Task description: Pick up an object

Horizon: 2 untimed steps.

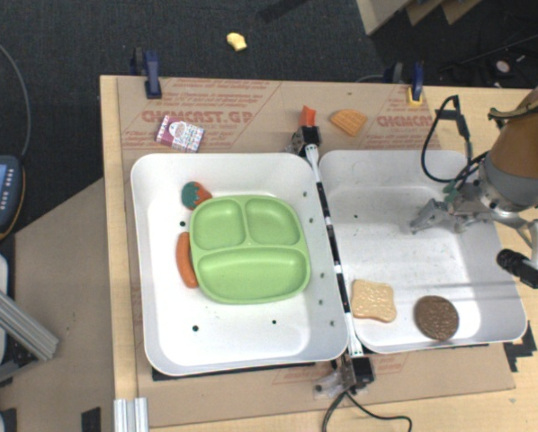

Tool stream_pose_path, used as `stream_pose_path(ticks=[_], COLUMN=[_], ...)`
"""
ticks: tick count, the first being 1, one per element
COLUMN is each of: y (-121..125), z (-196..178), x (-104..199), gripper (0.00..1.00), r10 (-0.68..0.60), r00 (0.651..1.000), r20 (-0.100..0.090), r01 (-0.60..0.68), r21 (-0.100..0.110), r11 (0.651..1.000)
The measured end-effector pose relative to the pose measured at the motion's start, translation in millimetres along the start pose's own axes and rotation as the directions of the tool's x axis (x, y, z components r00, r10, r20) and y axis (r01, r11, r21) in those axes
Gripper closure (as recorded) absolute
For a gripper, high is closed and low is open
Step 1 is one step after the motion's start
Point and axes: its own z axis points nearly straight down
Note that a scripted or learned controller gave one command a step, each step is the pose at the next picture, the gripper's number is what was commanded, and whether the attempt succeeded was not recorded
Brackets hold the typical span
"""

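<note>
- Two snacks lie in the right bin (485,331): a toast (373,301) with its long side running left to right, and a round cookie (436,317) beside it.
- Claw (438,214) hangs over that bin, fingers spread, pinching nothing.
- Left bin (161,331) holds a green tray (248,248); a carrot (186,259) lies along its left edge.

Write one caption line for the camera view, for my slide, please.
The hand hovers over the right bin, away from the toast slice and brown cookie; green tray in left bin.
</note>
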Motion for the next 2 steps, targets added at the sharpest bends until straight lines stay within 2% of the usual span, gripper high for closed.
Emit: stream_pose_path(ticks=[1,2], y=[56,-26], z=[2,1], x=[1,4], gripper=[0.0,0.0], r10=[-0.003,0.005], r00=[1.0,1.0], r20=[0.0,0.006], r01=[0.003,-0.005], r21=[0.001,0.006], r11=[1.0,1.0])
